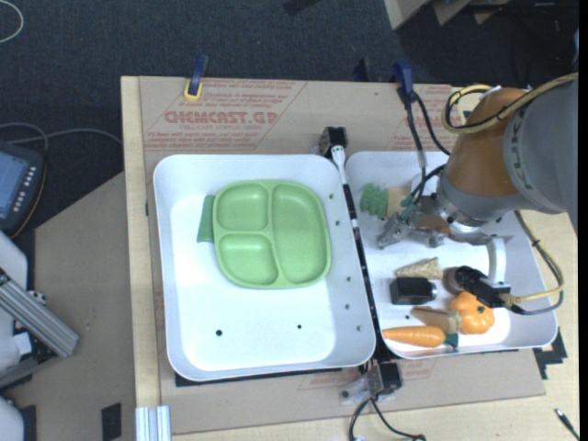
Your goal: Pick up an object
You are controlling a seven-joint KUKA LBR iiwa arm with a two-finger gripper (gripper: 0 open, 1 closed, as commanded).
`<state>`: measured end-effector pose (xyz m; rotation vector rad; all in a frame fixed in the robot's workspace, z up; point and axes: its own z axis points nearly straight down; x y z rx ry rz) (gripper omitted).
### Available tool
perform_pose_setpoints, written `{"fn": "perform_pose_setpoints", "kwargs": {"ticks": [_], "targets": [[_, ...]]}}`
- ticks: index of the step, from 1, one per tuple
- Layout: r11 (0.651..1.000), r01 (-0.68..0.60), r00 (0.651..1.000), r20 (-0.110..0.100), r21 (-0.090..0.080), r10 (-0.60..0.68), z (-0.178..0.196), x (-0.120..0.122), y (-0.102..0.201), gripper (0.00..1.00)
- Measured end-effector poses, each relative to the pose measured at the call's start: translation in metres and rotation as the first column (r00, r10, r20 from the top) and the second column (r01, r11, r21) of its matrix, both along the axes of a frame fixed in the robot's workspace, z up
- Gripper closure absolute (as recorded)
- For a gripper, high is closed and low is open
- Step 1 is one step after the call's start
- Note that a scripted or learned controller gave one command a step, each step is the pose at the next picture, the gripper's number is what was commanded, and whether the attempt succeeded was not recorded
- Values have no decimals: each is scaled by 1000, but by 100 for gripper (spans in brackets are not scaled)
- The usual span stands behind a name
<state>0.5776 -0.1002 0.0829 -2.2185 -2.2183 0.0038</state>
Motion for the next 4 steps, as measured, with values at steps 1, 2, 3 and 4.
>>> {"fn": "perform_pose_setpoints", "kwargs": {"ticks": [1,2,3,4], "targets": [[1000,1,1000,5,-1,-1,12,1,0,100],[1000,1,1000,9,-3,-1,56,-2,-3,100],[1000,-1,1000,12,-3,1,117,-6,0,100],[1000,-1,1000,9,-3,1,143,-6,0,100]]}}
